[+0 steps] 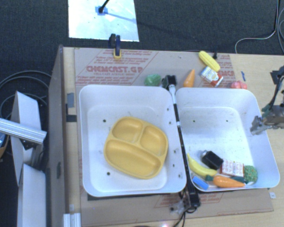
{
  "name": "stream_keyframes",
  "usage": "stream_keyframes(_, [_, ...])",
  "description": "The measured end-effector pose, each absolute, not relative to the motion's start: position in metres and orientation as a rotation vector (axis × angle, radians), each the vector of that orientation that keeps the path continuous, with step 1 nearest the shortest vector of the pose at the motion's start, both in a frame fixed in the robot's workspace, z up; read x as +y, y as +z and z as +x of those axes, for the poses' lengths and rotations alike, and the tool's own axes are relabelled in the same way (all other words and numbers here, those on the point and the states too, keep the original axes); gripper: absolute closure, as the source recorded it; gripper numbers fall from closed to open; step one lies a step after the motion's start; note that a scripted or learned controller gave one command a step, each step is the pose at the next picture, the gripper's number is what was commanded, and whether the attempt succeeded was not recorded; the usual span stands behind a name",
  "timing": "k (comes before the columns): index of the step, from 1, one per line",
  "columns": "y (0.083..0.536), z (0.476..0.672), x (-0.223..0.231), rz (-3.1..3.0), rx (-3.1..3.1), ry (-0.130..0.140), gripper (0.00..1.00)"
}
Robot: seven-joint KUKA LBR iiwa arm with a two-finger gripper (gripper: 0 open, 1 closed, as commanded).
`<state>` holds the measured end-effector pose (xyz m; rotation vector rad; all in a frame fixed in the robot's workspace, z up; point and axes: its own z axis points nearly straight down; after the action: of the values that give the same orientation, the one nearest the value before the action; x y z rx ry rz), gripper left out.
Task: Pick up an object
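Landmark: right bin (255, 141), white, shallow.
Near corner of right bin: orange carrot (228, 181), green broccoli piece (250, 173), small printed box (232, 167), black block (211, 159), yellow banana (200, 166), a blue piece (200, 183) (all bunched close, several touching).
Left of right bin: left bin (92, 126), holding a yellow divided plate (136, 147).
Right rim of right bin: gripper (259, 125), over the rim, well apart from the bunch; open or closed, cannot tell.
Behind right bin, on the board: corn cob (209, 60), small carrot (189, 78), green item (153, 80).
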<state>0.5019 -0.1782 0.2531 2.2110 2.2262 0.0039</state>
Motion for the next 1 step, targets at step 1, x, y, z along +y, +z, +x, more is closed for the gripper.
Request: stream_keyframes(1, [0.2069, 0.4863, -0.1315, 2.215, 2.233, 0.0, 1.0])
